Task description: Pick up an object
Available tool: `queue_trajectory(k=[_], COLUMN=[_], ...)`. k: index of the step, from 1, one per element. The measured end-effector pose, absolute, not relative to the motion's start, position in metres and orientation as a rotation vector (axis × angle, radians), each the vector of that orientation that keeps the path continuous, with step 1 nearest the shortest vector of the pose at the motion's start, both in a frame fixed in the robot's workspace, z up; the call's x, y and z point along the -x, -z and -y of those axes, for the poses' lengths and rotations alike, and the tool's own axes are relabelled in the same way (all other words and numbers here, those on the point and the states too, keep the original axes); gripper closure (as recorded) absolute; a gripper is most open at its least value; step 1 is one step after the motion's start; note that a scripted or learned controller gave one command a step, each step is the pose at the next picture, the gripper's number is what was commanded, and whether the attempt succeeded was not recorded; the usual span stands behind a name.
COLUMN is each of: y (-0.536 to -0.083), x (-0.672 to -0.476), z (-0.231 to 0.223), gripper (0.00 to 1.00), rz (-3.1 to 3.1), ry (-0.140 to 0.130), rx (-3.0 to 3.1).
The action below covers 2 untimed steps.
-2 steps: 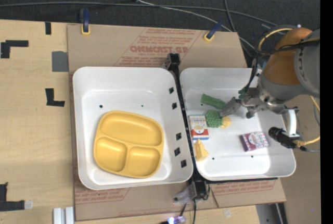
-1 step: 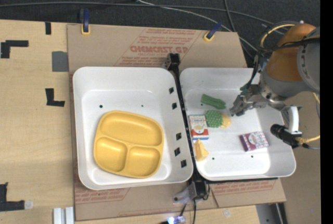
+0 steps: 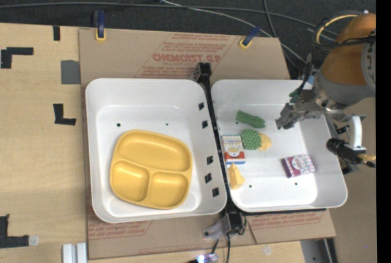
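Camera view looks down at a slant on two white bins sitting side by side on the surface. The hand (image 3: 286, 120) hangs over the right bin (image 3: 324, 191), near its far right side, with nothing between its fingers that I can see. Whether it's wide or narrow I honestly can't tell, it's just a dark blob from up here.

The closest candidates in that bin are a green pickle-looking piece (image 3: 250, 118) and a toy corn cob (image 3: 255, 140) just beside it, both a bit to the hand's left. My guess is they're light plastic play food, stiff and a little slick, so I'd pinch the corn across its narrow middle instead of end to end. The two sit close together, so a sloppy approach could bump one while going for the other.

Also in the bin: a small purple packet (image 3: 297, 165) nearer the front right, well apart from the rest, probably the easiest grab but flat, so the fingers would need to get low. A small printed card box (image 3: 233, 149) and a yellow piece (image 3: 235, 177) lie right against the dividing wall, which looks awkward.

The left bin (image 3: 98, 96) holds a yellow divided plate (image 3: 151, 168), big and shallow, likely too wide to grip anywhere but the rim.
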State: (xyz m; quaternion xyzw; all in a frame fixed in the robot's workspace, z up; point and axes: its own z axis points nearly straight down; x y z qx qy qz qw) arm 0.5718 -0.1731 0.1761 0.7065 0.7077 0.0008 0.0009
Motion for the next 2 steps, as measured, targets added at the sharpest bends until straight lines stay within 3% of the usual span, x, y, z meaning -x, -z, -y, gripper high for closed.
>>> queue_trajectory(k=[1, 2], y=[-0.201, -0.212], x=[-0.572, -0.579], z=[0.173, 0.124], gripper=[1.00, 1.00], rz=[-2.222, -2.229], ry=[-0.001, -0.003], rx=[-2.219, -2.215])
